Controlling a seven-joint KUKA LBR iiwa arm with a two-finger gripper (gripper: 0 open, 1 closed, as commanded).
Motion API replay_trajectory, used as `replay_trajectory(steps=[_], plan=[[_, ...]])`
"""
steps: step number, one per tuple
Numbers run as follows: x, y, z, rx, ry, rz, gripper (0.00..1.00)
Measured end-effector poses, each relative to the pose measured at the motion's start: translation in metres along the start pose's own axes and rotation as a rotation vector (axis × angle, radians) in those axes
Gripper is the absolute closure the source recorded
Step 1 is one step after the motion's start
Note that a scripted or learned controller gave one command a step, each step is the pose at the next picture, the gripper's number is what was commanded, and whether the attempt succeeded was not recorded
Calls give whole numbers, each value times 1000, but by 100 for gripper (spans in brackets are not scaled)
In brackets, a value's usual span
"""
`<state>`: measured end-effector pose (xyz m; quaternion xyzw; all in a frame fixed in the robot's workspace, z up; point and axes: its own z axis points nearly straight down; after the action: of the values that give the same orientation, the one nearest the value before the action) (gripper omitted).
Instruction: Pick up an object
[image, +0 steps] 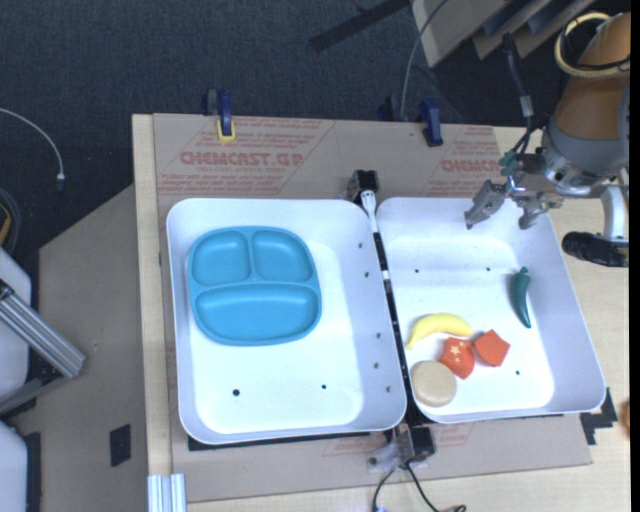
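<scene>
1. Camera view, the arm: we see the gripper (505, 203) hanging over the far end of the right bin (560, 395), near its back rim. Its fingers (480, 210) are spread apart with nothing between them, so we read them as released and empty.

2. Camera view, the candidates: everything we could pick lies in the right bin, toward its near end. The banana (440, 326) sits mid-bin, the two red pieces (475, 353) are just beside it, one touching the other, and the tan disc (434, 383) lies just below the banana. The green pepper (521, 296) lies apart from that cluster, nearer the right wall and closest to the gripper.

3. Camera view, the other bin: the left bin (200, 400) holds a blue divided plate (256, 285), lying flat toward its far-left part.

4. Progress, as we judge it: nothing is lifted yet, and every object rests on a bin floor. The gripper is well apart from all of them.

5. What is left, in our judgement: nearly the whole task. We must choose a target, move over it, descend, close, and lift. The pepper looks the shortest reach.
</scene>
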<state>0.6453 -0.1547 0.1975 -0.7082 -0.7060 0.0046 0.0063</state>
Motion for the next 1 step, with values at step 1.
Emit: replay_trajectory(steps=[1], plan=[[0, 3, -9, -15, -3, -3, 0]])
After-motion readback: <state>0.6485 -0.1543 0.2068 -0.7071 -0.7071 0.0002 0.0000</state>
